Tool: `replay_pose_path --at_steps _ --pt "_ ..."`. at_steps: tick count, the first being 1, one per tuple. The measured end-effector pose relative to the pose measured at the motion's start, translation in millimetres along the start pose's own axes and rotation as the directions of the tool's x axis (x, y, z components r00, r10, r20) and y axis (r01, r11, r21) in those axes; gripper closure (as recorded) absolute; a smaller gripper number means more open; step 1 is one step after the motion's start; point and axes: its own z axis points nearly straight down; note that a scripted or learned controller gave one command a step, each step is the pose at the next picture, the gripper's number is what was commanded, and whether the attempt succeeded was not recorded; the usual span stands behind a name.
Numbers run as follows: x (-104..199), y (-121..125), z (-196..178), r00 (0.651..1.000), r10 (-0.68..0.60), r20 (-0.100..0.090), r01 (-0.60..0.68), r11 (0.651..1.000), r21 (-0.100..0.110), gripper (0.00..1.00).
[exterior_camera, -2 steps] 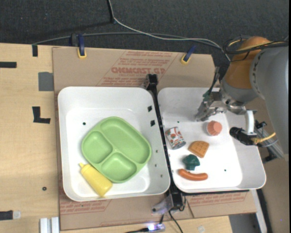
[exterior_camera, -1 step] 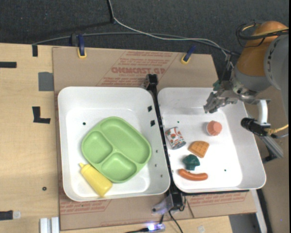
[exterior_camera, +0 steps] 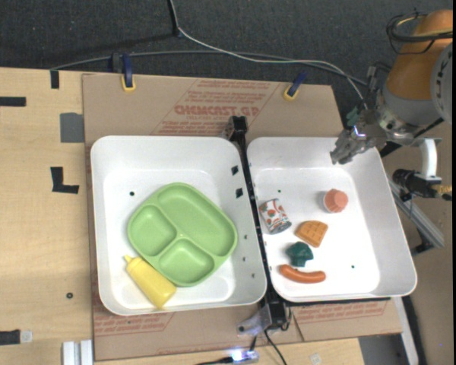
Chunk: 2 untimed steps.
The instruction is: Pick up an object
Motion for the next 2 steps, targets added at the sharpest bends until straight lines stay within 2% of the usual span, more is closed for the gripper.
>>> replay_pose_path --at_steps 1,2 --pt "1 1 -17 1.000 0.000 -0.001 0.000 1.000 0.003 1.00" --pt "53 -7 -7 1.000 -0.004 -0.003 0.004 1.000 0.007 1.00"
